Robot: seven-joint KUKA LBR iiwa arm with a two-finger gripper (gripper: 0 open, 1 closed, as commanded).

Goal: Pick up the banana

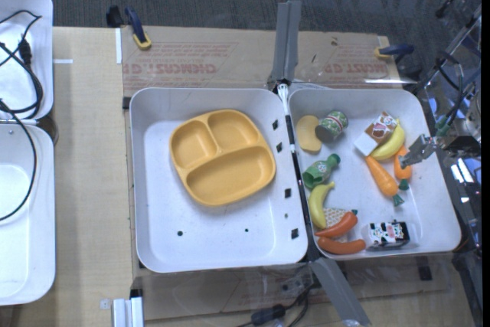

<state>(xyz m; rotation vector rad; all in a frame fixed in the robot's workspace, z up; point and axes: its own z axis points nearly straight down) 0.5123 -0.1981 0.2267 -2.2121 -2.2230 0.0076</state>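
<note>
Banana [389, 142]: lies in the right bin [436, 188], toward its upper right, curved and tilted, its upper end against a small orange-and-white packet [377, 128] and its lower end near a carrot [381, 174]. A second yellow banana-like piece [318, 201] lies lower down near the bin's left wall.
Gripper [419, 150]: at the right side of the right bin, just beside the upper banana's right end, low over an orange item [403, 165]. Whether it is open or closed I cannot tell.
Progress: nothing reads as lifted; both yellow pieces rest on the bin floor. I judge the task to be in the approach stage, with grasp and lift left to do.
Left bin [153, 188]: holds a yellow divided plate [222, 157], well apart from the action.
Other things: a tan round piece [308, 133], a green can [333, 124], a green bottle [320, 170], two sausages [338, 235] and a black-and-white carton [387, 234].
In the way: the packet, carrot and orange item crowd the upper banana, so a grasp there risks catching a neighbour; the lower piece lies touching the sausages.
</note>
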